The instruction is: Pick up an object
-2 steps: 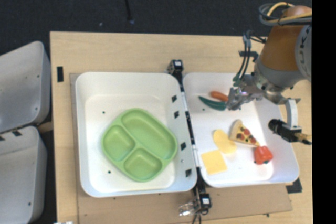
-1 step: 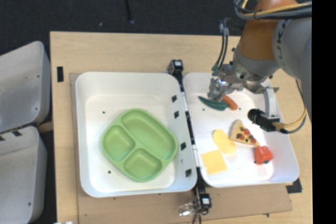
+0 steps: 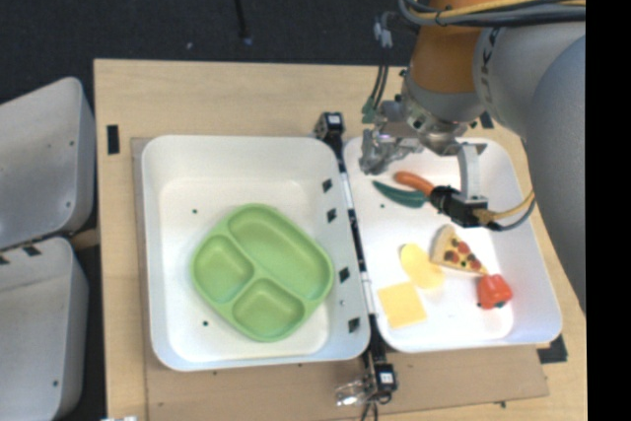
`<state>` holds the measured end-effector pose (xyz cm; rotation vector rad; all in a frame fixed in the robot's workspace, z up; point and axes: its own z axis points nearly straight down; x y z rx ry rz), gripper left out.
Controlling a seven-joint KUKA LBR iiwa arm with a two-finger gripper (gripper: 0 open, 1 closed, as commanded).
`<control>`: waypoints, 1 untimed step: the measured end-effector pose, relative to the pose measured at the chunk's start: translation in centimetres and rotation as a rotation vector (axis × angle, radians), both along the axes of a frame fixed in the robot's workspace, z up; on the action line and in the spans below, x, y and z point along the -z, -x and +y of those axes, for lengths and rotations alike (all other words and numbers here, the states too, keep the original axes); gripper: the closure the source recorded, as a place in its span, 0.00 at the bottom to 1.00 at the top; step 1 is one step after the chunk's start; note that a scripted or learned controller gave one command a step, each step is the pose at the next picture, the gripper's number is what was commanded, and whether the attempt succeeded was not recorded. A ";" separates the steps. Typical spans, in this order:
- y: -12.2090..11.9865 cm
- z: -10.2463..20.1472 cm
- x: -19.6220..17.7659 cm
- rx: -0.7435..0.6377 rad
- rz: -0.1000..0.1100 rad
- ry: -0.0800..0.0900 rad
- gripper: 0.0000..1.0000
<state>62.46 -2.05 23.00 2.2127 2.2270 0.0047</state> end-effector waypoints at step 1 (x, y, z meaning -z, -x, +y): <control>-0.2 5.2 0.4 0.000 0.002 0.000 1.00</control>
